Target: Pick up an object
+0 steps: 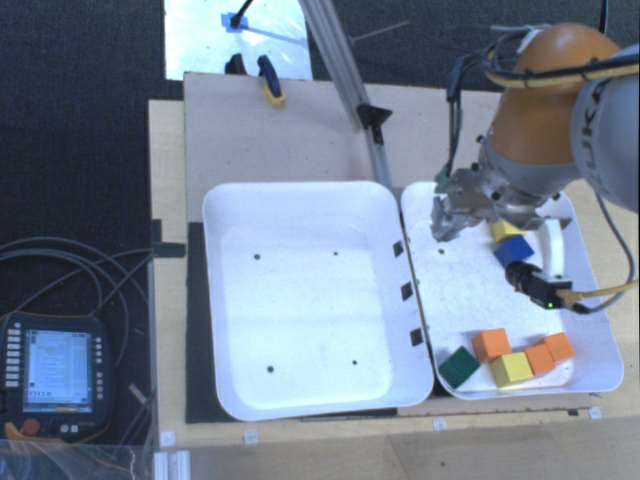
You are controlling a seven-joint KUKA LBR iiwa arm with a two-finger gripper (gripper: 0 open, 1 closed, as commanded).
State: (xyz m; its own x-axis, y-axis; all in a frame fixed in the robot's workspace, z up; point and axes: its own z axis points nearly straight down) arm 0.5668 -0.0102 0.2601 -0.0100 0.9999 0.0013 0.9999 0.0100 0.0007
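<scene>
Dark carpet point(80, 118) surrounded the pale counter point(300, 133), which carried two shallow white bins side by side. By size, the left bin point(300, 203) came first: its floor lay bare but for four small dark dots, giving wide open room from rim to rim. The right bin point(440, 298) touched it along a shared edge where three small dark clips point(408, 291) sat in a line. Above the right bin's far end hung the grey arm point(610, 118) with its orange band point(545, 78), reaching in from the right and covering that bin's upper right corner.

The pincer point(447, 223) sat low over the right bin's upper left area, close to the shared edge; nothing could be seen between its fingers, and whether they were spread or closed could not be told (the wrist body hid them).

Blocks lay in two groups. Just right of the pincer, a yellow block point(503, 231) and a blue block point(513, 250) touched each other near the arm. Along the bin's near rim sat a green block point(459, 366), an orange cube point(491, 344), a yellow cube point(511, 369) and two more orange blocks point(551, 352), packed close together. Between the groups the bin floor stayed open.

A teach pendant point(52, 373) lay on the carpet at lower left.
</scene>
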